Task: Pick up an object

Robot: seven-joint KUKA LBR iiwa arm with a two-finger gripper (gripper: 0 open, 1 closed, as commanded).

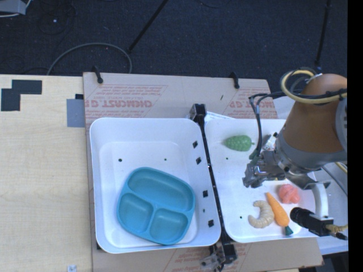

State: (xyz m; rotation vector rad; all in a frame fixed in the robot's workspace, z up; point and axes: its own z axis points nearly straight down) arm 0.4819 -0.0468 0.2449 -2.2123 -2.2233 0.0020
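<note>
**Arm poised over the right bin, nothing lifted yet**

The arm [315,123] reaches over the right bin [238,225], and every place below is given from that bin. The left bin [105,146] lies just beside it across the black divider [207,174], and the blue divided tray [156,204] rests there, well clear of the work.

The gripper [255,174] hangs over the right bin's middle; whether its claw is wide or narrow I cannot tell from this slant. No object sits in it.

Candidates, all on the bin's floor: the green piece [238,143] towards the far wall, alone; the pink piece [290,194] near the right side; the orange carrot [277,208] and the pale curled piece [261,215] towards the near wall, lying close together.

My judgement: the green piece is the cleanest target, since nothing crowds it. Descend straight, centred, and close fully before lifting. The carrot and curled piece risk a double or glancing grasp
</note>
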